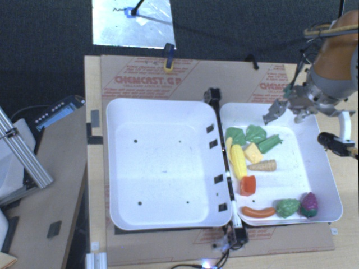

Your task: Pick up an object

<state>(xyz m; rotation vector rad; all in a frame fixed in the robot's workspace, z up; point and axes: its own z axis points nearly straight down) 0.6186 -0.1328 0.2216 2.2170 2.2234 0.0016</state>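
The right bin holds several toy foods. At its back left lie a green leafy piece, a second green piece and a green pepper. Below them are a yellow corn cob, a yellow block, a tan cone and a red pepper. Along the front edge lie an orange sausage, a green broccoli and a purple piece. My gripper hovers over the bin's back part, fingers spread, with nothing between them.
The left bin is bare white. A black clip divider runs between the bins. A silver sheet lies behind the bench. A black part of the arm hangs over the right bin's right rim.
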